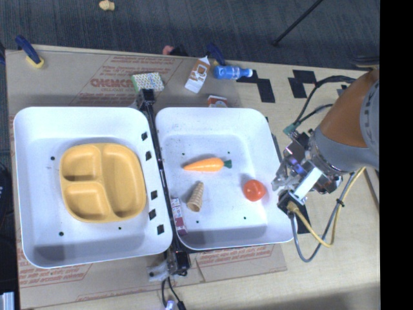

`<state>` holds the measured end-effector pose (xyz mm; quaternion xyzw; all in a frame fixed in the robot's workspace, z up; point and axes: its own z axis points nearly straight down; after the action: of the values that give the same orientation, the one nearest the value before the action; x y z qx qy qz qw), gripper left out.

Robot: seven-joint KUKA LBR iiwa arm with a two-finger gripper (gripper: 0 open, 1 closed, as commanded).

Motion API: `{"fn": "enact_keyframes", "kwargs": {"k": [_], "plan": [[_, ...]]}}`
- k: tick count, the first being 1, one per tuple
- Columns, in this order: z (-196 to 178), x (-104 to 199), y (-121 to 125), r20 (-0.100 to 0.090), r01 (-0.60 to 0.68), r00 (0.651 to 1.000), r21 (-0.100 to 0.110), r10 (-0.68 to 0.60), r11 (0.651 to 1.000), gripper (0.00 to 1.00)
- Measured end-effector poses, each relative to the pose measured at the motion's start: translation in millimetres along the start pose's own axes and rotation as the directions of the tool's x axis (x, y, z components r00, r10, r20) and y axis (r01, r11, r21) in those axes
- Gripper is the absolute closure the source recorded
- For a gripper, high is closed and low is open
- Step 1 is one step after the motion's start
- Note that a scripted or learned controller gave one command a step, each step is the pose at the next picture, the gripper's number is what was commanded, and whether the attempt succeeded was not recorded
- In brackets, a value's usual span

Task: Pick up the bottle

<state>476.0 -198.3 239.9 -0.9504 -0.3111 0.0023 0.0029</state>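
A small blue bottle (231, 72) lies on its side on the cardboard behind the right bin (213, 116), outside both bins. The arm's wrist and gripper (288, 189) hang over the right rim of the right bin, just right of a red ball-like fruit (254, 190). The gripper is far from the bottle, toward the front right, and I see nothing in it.
The right bin also holds an orange carrot (204, 165), a waffle cone (195, 196) and a small packet (176, 216) by its left wall. A yellow divided plate (103, 181) sits in the left bin (39, 124). Small cartons (197, 75) lie near the bottle. Cables (316, 237) trail below the wrist.
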Motion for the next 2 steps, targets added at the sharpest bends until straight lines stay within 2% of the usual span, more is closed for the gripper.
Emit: {"fn": "enact_keyframes", "kwargs": {"k": [1, 2], "plan": [[-6.1, 14.2, -18.8, -0.002, -0.261, 0.965, -0.004, 0.261, 0.965, 1.0], [6.3, 18.9, -25.6, 0.0, -0.395, 0.919, 0.002, 0.395, 0.919, 1.0]]}}
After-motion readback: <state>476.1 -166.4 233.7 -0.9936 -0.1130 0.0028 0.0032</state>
